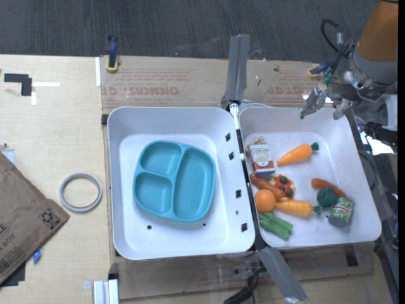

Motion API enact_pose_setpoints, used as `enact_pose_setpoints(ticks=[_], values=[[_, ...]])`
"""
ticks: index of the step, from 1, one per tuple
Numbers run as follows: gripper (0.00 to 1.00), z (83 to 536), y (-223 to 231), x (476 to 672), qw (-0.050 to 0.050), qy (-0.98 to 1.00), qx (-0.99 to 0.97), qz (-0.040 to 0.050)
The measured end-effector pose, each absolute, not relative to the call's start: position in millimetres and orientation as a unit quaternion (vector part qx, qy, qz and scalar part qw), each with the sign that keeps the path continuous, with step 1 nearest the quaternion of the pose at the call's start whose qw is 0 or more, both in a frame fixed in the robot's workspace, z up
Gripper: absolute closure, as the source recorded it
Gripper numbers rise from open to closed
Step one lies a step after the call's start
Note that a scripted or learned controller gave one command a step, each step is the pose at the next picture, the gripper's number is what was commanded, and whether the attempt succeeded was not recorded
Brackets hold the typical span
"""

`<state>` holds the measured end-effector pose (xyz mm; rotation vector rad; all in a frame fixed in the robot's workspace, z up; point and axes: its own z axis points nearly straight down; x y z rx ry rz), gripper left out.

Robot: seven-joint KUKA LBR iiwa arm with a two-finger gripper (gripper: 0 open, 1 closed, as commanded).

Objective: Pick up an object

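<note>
Here, the grey arm's pincer (324,104) hangs over the far rim of the right-hand shallow white bin (354,230), up by the bin's far right corner, and nothing sits between its two thin metal fingers; whether they are apart or together cannot be told from this angle.

Inside that right-hand bin the toys are gathered toward its left and near parts. A small white and red carton (261,156) lies close to its left wall, with an orange plastic carrot (296,154) just beside it toward the bin's middle. Nearer the front, a round orange ball (265,201) touches a second orange carrot (295,207), and green bean pods (275,224) lie just in front of them. A brown sausage-like piece (271,185) rests between the carton and the ball. Toward the bin's right wall sit a dark green leafy toy (326,197) and a small tin can (341,212), touching each other.

Left of that bin, the second white bin (120,189) holds a blue three-compartment plastic plate (174,180). A grey tape ring (80,191) lies on the table further left.
</note>
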<state>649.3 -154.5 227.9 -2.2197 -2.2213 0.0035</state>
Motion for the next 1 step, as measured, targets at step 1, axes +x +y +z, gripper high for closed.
enact_pose_setpoints(ticks=[1], values=[[0.0, 144.1, -173.3, 615.1, 0.001, -0.724, -0.69, 0.001]])
